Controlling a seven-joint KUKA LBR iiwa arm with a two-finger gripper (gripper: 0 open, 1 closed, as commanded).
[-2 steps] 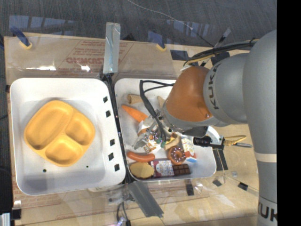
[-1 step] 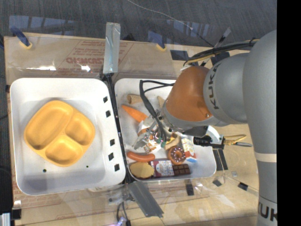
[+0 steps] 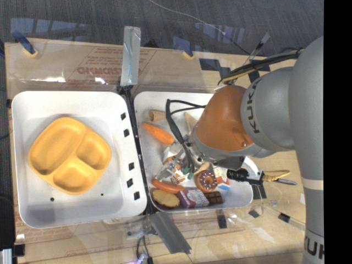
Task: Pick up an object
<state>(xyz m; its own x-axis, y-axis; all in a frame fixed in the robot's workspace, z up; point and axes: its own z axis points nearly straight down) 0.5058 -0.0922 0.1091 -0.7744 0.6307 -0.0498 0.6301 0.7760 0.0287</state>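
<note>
Grey tape strip (image 3: 168,231) at near edge of counter (image 3: 275,164), partly cut off below. Right bin (image 3: 144,100): near wall crowded with small food toys — brown potato-like piece (image 3: 165,199), red sausage (image 3: 165,186), dark wrapped bar (image 3: 206,198), chocolate donut (image 3: 207,180); clutter of packets behind them too jumbled to name. Orange carrot (image 3: 158,133) lying loose mid-bin, tan cone (image 3: 157,115) near far wall, both apart from the pile. Tool (image 3: 184,164) down among the clutter left of the donut, mostly hidden under the wrist; cannot tell whether spread or pinched, nothing visibly gripped. Arm (image 3: 286,114) reaching in from right, orange band (image 3: 223,125) bulging over the right bin's middle and blocking its right half; black cable looping across. Left bin (image 3: 22,213): yellow three-section tray (image 3: 69,154) lying flat, centred. Far side: taped cardboard sheet, grey tape strip standing at the bins' seam.
</note>
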